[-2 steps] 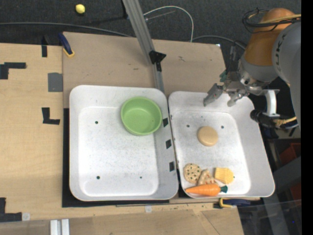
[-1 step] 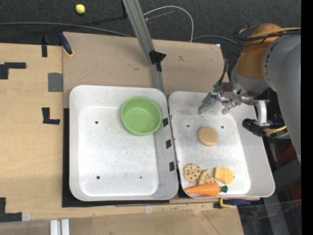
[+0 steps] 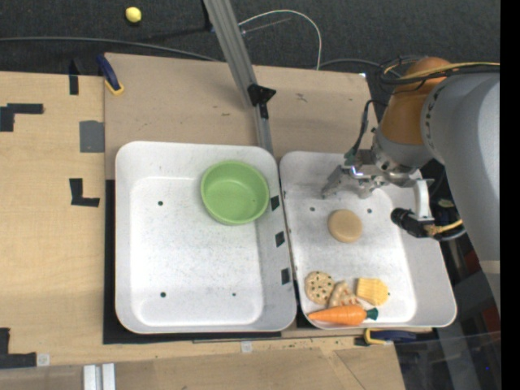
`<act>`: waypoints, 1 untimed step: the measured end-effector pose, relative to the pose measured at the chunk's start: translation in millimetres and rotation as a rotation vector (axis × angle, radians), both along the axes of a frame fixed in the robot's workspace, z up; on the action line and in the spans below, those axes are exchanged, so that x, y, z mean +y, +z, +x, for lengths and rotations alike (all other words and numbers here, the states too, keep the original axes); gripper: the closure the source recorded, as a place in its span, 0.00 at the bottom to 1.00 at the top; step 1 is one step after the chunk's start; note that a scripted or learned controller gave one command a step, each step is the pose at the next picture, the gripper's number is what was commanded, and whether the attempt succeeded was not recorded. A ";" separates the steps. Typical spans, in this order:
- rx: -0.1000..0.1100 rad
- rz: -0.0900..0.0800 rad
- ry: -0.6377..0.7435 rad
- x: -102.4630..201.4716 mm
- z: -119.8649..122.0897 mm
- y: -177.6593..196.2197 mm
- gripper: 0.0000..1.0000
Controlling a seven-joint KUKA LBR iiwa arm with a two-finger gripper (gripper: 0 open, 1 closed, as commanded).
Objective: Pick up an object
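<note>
In the right-hand bin (image 3: 422, 287), the gripper (image 3: 351, 181) hangs near the upper middle with its two fingers spread open and nothing between them. A round tan bun (image 3: 345, 225) lies just below it in the frame, apart from the fingers and with no long axis to line up with. A cookie (image 3: 318, 286), a cracker (image 3: 371, 289) and a carrot (image 3: 341, 315) sit clustered at the bin's lower edge, well apart from the gripper.

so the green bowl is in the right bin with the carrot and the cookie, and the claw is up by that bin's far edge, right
Not quite: the camera view shows the green bowl in the left bin, not the right one. The rest holds: the carrot and the cookie lie in the right bin, and the claw is near that bin's far edge.
</note>
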State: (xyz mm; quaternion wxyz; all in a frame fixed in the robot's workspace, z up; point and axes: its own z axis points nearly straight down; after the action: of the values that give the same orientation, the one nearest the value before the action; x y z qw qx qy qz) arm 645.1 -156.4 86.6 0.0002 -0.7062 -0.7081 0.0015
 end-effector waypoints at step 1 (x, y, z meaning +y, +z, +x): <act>0.000 0.001 0.001 0.8 0.4 11.8 1.00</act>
State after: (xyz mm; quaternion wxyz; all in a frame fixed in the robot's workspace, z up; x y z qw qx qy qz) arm 645.5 -155.7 98.3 0.0004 -0.7057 -0.7085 0.0013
